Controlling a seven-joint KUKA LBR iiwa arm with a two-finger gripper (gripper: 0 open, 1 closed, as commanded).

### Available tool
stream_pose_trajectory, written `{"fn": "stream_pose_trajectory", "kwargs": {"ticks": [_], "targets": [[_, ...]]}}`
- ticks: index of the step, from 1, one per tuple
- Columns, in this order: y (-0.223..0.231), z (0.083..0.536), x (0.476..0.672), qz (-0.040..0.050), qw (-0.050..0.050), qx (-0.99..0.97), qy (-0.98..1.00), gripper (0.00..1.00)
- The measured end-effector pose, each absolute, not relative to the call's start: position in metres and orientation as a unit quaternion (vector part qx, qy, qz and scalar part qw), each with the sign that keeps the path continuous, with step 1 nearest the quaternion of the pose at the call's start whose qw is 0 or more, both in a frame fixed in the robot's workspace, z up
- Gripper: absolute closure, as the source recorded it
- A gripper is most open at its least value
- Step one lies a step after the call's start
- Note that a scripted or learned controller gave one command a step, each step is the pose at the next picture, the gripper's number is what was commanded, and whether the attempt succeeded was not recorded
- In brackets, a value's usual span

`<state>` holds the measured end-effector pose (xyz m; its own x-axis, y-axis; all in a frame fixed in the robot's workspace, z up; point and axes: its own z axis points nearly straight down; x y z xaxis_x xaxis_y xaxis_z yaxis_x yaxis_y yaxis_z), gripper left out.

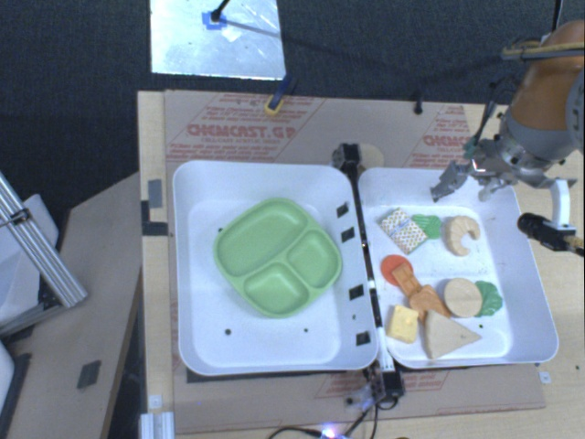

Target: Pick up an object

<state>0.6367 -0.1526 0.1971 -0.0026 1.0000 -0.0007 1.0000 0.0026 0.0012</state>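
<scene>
Two Bins, Side by Side

The left bin (192,337) holds a divided plate (277,257) at its middle. The right bin (526,323) holds a cluster of toy foods (437,282). The pincer (471,181) hangs over the right bin's far edge.

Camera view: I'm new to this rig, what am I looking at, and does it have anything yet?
One fixed camera looks down at a slant on two white bins. The grey-and-orange arm enters from the right; its gripper hangs over the right bin's far edge with nothing between its fingers. The left bin holds a green divided plate. The right bin holds toy food, including a croissant, a checkered block, a yellow cheese cube and a tan wedge.
</scene>
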Motion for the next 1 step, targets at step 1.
{"fn": "stream_pose_trajectory", "kwargs": {"ticks": [1], "targets": [[-0.1536, 0.1487, 0.628, 0.0008, 0.002, 0.706, 0.708, 0.0]]}}
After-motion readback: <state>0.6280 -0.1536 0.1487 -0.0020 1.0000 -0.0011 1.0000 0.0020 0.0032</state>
